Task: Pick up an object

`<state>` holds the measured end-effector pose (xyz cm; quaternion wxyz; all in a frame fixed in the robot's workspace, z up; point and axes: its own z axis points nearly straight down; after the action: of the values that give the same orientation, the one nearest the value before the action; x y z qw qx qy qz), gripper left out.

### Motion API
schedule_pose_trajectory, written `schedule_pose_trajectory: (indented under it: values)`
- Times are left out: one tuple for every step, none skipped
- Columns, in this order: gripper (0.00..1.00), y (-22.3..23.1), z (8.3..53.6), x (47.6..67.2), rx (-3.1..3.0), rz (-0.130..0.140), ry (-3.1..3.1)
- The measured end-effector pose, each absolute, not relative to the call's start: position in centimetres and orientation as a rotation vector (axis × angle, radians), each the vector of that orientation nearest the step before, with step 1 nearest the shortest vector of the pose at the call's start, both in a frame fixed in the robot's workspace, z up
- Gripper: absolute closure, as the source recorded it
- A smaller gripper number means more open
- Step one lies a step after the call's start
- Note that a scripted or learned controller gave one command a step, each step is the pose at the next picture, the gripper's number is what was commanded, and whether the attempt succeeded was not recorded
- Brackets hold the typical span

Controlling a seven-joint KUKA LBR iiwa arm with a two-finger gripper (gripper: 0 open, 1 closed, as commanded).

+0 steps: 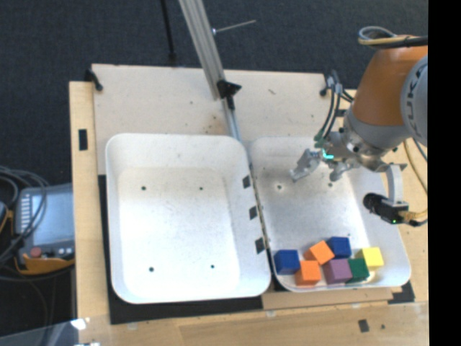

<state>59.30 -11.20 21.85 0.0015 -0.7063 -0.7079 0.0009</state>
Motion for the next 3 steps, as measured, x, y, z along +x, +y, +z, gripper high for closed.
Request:
schedule_pose_trajectory:
  values:
    - [0.0,-11.2,22.1,59.4,-2.221,-0.002,-2.223]
    - [0.0,-11.7,17.8,59.2,-2.223,0.006,-2.218]
    - [0.0,-12.6,13.3,59.4,-2.223,0.006,-2.218]
